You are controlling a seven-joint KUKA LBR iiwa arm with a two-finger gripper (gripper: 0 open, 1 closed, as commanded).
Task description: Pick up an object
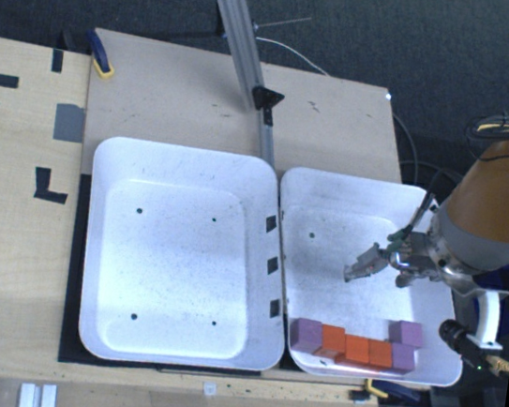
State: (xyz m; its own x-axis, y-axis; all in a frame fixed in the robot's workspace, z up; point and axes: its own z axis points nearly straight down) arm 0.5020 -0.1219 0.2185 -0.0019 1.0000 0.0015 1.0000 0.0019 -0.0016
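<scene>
1. Near edge of right bin (359,199): row of blocks against the front wall. Purple block (307,335) at the left end, orange blocks (358,349) beside it, touching, then purple blocks (405,345) at the right end, one stacked or set just behind the other.
2. Gripper (380,264) is over the middle of the right bin, well apart from the blocks, pointing left. Nothing visible between the fingers. Whether they're apart or together: can't tell from this angle.
3. Arm (486,209) comes in from the right, orange band above the wrist.
4. Left bin (114,163) sits beside the right one, rims touching.
5. Far side: metal rail (241,39) runs diagonally across the bench to the bins' junction.
</scene>
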